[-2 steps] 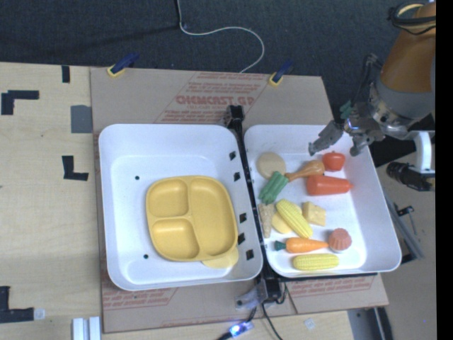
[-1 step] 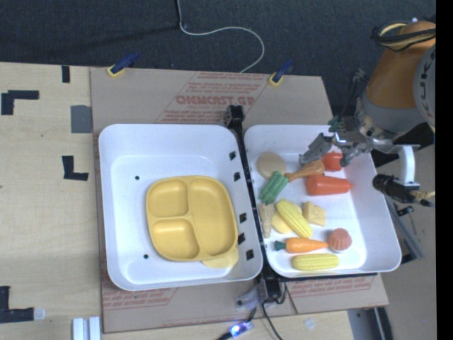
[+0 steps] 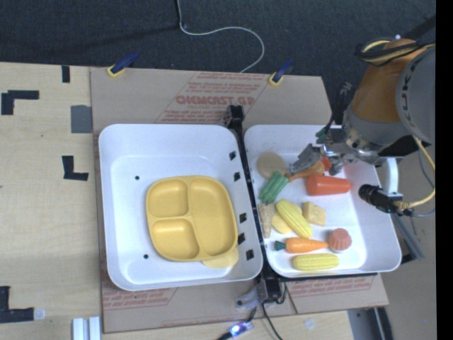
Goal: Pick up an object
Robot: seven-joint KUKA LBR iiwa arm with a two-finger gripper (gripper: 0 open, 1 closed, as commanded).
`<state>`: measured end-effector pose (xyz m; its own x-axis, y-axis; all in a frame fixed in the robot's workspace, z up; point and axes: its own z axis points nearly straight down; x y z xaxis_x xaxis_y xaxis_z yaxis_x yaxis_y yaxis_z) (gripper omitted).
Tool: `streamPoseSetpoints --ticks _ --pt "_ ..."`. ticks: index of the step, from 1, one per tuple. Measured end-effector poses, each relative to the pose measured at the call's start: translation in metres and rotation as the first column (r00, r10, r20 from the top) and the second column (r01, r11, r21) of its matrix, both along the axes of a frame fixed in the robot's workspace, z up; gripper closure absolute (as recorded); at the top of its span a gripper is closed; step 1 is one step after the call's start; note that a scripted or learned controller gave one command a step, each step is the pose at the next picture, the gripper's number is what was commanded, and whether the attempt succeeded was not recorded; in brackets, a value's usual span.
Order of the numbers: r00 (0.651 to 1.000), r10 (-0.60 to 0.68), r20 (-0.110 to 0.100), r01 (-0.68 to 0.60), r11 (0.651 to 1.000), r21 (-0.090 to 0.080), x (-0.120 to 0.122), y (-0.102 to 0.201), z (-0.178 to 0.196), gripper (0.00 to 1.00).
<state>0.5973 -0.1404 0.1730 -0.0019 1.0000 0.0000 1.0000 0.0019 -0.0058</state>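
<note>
Camera view, right-center of frame: tool (image 3: 309,161) sits low in right bin (image 3: 382,261), jaw state I cannot tell, just beside red-orange carrot (image 3: 328,185), which looks light, rigid, slick plastic, best pinched across its thick middle.

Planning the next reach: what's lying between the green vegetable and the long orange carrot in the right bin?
In the camera view, a yellow corn cob lies between the green vegetable and the carrot, with pale yellow pieces beside it.
</note>
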Motion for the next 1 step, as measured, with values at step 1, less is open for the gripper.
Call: streamPoseSetpoints --ticks 1 --pt "1.0 0.0 0.014 0.0 1.0 -0.008 0.0008 -0.002 -0.059 0.0"
